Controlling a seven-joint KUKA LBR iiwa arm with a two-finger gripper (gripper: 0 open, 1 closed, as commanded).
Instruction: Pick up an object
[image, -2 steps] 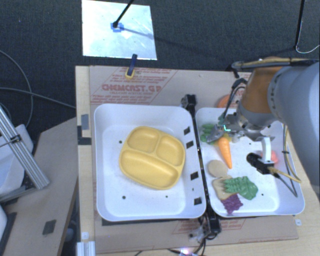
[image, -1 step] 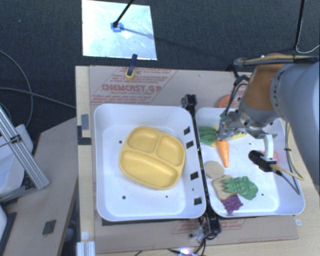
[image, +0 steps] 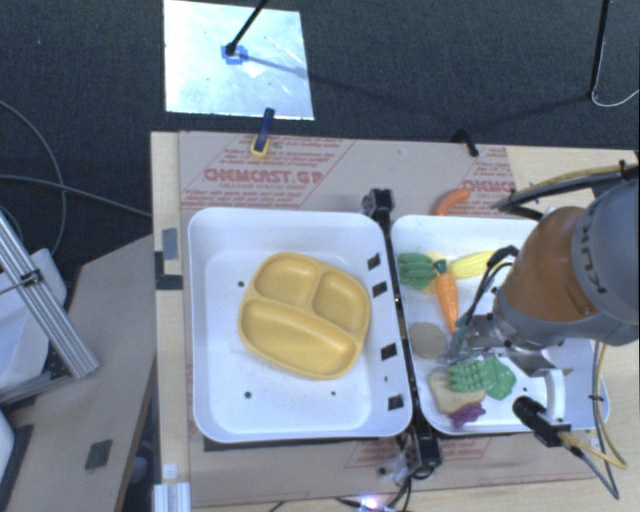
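The right bin (image: 420, 232) holds several toy foods. At its back lie a green vegetable (image: 418, 268), an orange carrot (image: 446, 295) and a yellow piece (image: 472, 264). A tan disc (image: 428, 340) lies near the bin's left wall. In front are a green leafy piece (image: 482, 377), a tan slice (image: 456, 397) and a small purple piece (image: 466, 415). My gripper (image: 462, 345) hangs low over the bin, between the tan disc and the leafy piece, just above the latter's left end. The arm's orange band (image: 545, 270) hides the bin's right half.
The left bin (image: 215, 300) bears a yellow divided plate (image: 303, 313). An orange toy (image: 452, 200) lies on the cardboard behind the right bin. A black divider with clips (image: 392, 300) runs between the bins. Cables run along the right side.
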